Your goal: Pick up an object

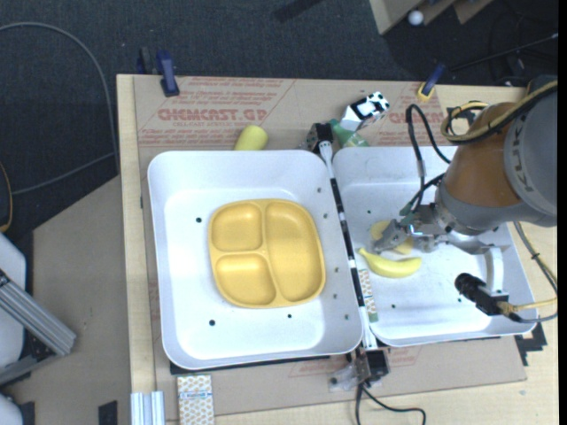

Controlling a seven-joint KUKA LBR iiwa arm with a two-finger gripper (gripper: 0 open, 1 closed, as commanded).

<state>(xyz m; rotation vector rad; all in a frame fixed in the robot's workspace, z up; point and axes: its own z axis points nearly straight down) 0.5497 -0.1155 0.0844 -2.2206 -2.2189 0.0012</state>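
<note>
Reaching from the right into the right-hand shallow white bin [443, 312], grey arm with orange band [483, 171] low over a curved yellow plastic banana [390, 266]; jaws [403, 235] just above the fruit's upper end, open or clenched impossible to tell; resting in the left white bin [177, 237], a yellow three-compartment plastic plate [266, 253]; lying on the bench [213, 109] beyond, a small yellow cylinder [251, 137].

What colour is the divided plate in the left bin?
The plate is yellow, seen plainly in the camera view.
</note>
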